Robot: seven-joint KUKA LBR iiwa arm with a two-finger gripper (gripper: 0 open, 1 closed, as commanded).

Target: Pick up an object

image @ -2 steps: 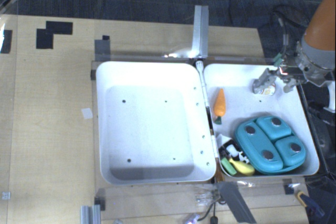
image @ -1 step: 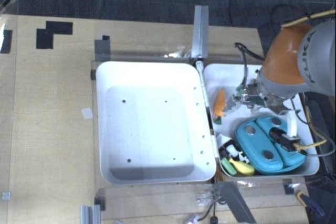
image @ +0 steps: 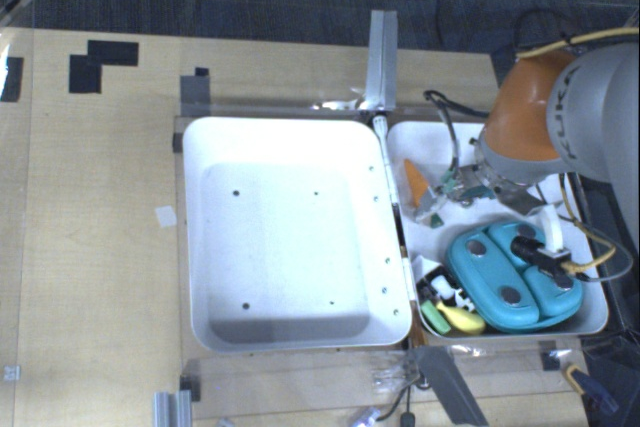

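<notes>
Right bin [image: 600, 315], lower right of frame: a teal plastic object [image: 510, 277] with grey round spots is seen lying flat. At its lower left edge a yellow banana-shaped toy [image: 462, 318] is seen, touching or just beside it, next to a small black-and-white item [image: 440, 287]. An orange carrot-like piece [image: 414, 180] lies in the upper part of the same bin, near the divider. Gripper [image: 440, 200] is placed low over the right bin, just right of the orange piece and above the teal object in frame; nothing can be made out between its parts, and its opening cannot be told. Grey arm with orange band [image: 522, 115] enters from the right. Left bin [image: 200, 215] sits centre frame on the wooden bench [image: 90, 245].
</notes>
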